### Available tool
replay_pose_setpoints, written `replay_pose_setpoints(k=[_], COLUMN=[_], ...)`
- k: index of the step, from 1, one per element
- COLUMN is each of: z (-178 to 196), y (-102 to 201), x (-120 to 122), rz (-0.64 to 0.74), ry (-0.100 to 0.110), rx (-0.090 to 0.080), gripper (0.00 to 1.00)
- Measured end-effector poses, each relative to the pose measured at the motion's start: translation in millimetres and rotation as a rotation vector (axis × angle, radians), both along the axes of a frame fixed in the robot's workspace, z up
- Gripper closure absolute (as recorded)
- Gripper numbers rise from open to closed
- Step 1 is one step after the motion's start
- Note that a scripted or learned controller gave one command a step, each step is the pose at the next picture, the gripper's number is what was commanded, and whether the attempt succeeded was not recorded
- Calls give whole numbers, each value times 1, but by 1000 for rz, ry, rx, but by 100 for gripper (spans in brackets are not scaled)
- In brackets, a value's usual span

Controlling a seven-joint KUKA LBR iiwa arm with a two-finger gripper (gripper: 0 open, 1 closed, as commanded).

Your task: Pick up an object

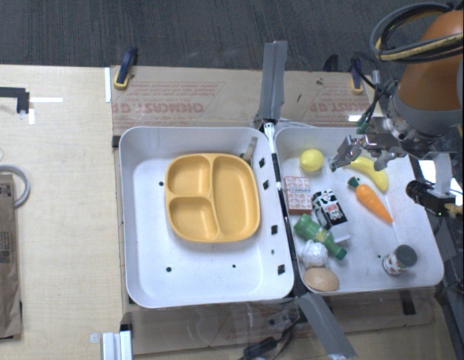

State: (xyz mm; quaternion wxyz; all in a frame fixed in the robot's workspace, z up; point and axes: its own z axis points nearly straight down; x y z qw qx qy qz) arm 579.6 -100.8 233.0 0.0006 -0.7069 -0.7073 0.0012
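Note:
My gripper (357, 156) hangs over the back of the right bin (426, 272), its fingers spread open with nothing between them. A yellow banana (369, 174) lies just under and in front of it. Left of the gripper sits a yellow lemon (312, 160). An orange carrot (373, 202) lies in front of the banana. Further forward are a small pink box (297, 194), a black-and-white carton (330, 208), a green bottle (320, 235), a white garlic bulb (315, 254), a brown bread roll (321, 279) and a small can (400, 260).
The left bin (142, 276) holds a yellow divided plate (213, 198). A grey divider bar (273, 88) runs between the bins at the back. Cardboard (187, 96) lies behind the bins. A brown paper bag (5, 253) rests at the far left of the bench.

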Motion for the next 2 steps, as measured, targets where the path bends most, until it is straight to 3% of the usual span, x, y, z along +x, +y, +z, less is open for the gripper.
replay_pose_setpoints(k=[1,2], z=[-9,-140], y=[-49,-102], x=[8,17], rz=[-119,-110], ry=[-1,-6], rx=[-1,2], gripper=[0,0])
